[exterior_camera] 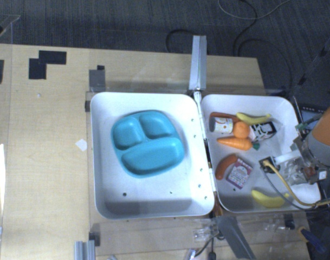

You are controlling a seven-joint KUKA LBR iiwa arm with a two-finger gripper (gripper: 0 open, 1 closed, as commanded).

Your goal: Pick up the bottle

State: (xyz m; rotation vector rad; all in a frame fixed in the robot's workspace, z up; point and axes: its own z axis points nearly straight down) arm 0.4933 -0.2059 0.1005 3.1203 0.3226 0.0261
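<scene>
Camera view looked down on two white bins set side by side on the bench. The left bin (102,161) held a blue divided plate (147,143) near its middle, with bare white floor all round it, widest along the near edge. The right bin (286,106) was crowded toward its left half: the bottle (222,124), lying on its side with a white label, sat near the far-left corner, just beside the wall shared with the other bin. An orange carrot (236,142) lay against it on the near side, and a yellow banana (253,117) stretched along the far side next to a black-and-white packet (266,129). Nearer lay a brown sausage (223,166), a small maroon packet (239,175) and a second banana (268,199) close to the near rim. The gripper (286,169) hung over the right part of that bin, well apart from the bottle; how far its jaws stood apart could not be told amid cables and clear parts, and nothing was seen in its grasp.
</scene>
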